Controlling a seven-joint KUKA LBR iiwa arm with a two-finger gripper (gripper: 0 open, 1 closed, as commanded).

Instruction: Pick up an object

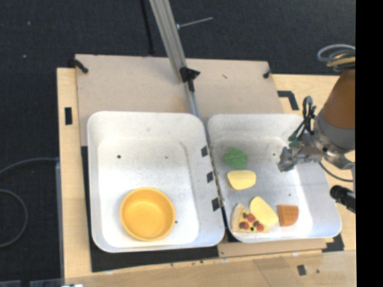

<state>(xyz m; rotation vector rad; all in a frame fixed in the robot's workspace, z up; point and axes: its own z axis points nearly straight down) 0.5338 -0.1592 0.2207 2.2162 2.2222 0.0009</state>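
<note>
In the left bin (108, 130) a yellow bowl (148, 213) sits at about seven o'clock. In the right bin (323, 220), a green piece (235, 157) and a pale yellow piece (241, 179) lie at nine o'clock from the gripper (286, 162). The yellow piece has its long axis left to right. I cannot tell the state of the claw; nothing is seen held in it.

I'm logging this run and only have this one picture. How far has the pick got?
Done: the arm has reached in over the right bin, and its hand sits above bare floor. In hand: nothing shows between its fingers. Left: choosing and lifting something. The green piece, pale yellow piece and orange block all lie in that bin; the yellow bowl sits in the left bin.
</note>
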